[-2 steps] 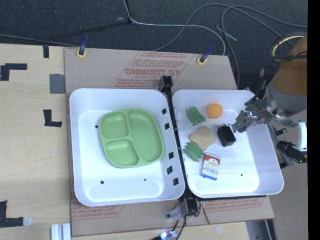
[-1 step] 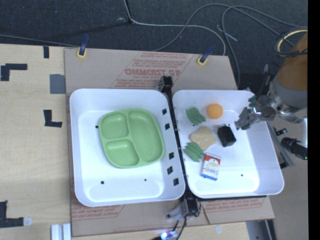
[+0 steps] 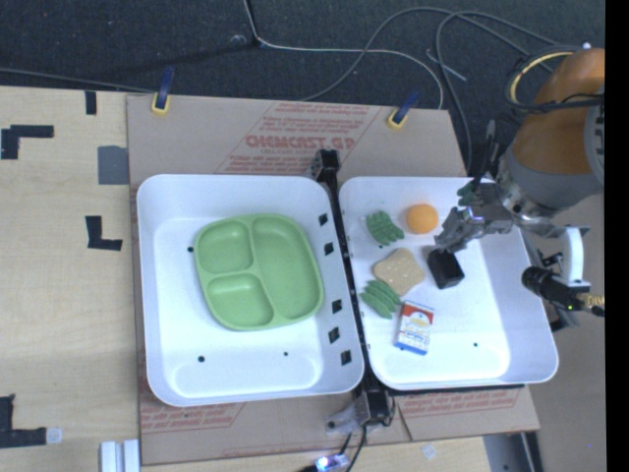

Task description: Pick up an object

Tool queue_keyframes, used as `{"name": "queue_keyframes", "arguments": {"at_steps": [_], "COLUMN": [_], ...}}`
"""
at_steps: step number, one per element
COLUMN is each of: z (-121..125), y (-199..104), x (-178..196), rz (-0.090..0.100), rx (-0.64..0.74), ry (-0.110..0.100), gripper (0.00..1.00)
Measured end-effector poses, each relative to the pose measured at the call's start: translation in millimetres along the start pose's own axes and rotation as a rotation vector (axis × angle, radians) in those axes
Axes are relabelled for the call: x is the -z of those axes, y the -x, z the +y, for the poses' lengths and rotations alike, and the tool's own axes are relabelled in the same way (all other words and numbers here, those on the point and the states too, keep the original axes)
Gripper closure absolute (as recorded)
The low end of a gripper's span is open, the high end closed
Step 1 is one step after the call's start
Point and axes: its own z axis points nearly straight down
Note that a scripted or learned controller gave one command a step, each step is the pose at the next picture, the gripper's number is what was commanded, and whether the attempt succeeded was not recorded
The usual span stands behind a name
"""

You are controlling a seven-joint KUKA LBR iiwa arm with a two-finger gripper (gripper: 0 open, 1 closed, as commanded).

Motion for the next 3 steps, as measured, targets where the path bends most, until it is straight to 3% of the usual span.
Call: {"name": "queue_keyframes", "arguments": {"at_steps": [2,3], "z": [15.9,20.9], "y": [-103.6,-157.2], "x": [-18.8,-6.3], "rz": [-0.001,0.000], "rx": [0.000,0.001], "ry": [-0.002,-0.001], "gripper": [1.00,1.00]}}
